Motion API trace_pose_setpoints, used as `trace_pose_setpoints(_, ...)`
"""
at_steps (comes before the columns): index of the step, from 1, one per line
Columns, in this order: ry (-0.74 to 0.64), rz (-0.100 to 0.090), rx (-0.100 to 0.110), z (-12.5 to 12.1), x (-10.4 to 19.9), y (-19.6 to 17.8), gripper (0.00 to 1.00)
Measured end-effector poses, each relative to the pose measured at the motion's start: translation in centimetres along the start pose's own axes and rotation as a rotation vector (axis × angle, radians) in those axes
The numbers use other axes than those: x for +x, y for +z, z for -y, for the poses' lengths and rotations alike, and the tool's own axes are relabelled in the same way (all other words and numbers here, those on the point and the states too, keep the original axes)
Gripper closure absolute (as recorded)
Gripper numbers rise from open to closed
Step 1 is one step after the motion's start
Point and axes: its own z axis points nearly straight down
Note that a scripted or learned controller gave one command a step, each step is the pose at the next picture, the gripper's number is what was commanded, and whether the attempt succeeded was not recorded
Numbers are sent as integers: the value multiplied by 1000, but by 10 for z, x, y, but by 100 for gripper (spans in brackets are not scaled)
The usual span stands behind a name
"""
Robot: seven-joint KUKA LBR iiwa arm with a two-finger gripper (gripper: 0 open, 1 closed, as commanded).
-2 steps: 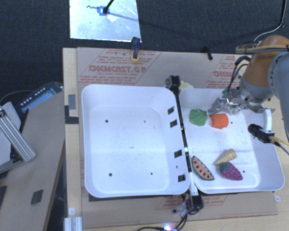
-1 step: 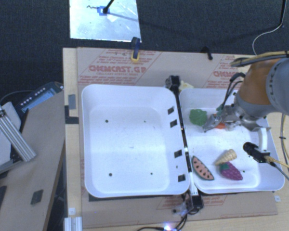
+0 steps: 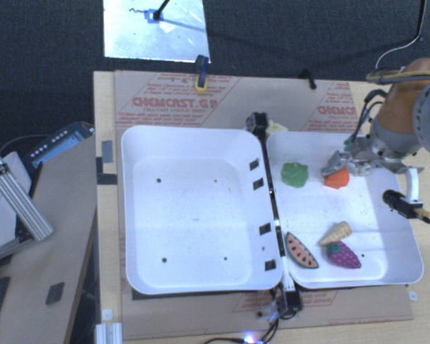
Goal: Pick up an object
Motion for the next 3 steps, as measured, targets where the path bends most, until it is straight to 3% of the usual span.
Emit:
trace_pose_setpoints(1, -4, -2, 0, 0, 3, -11, 100)
trace_pose_setpoints(2, -12, -7, 4, -6, 104, -38, 100)
trace_pose_setpoints(3, -11, -7, 4, 21, 183, -103, 100)
